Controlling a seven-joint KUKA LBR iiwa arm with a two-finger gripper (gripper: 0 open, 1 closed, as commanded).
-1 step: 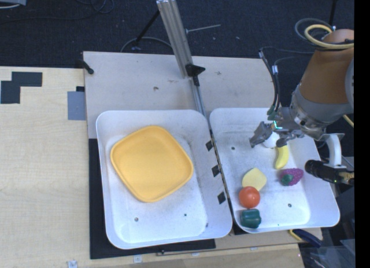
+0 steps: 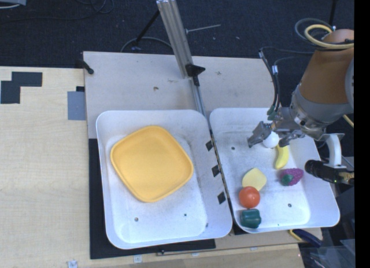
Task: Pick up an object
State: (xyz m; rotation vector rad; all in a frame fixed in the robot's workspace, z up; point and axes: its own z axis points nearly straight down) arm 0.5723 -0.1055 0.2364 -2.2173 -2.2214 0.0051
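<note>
In right bin (image 2: 324, 217), claw (image 2: 269, 140) gripping round white ball (image 2: 270, 140)

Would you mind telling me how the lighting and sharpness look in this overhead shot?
In the camera view, light falls evenly on both white bins, with soft shadows; the square yellow plate is fairly sharp; the background above the bench is dark; the small toy foods, like the red tomato, look soft-edged; the gripper is slightly blurred.

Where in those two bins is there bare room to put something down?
Left bin: a strip below the yellow plate. Right bin: the left side from the upper corner down, and the lower right corner. Crowded: the banana, purple piece, lemon, tomato, green pepper, under the gripper.
</note>
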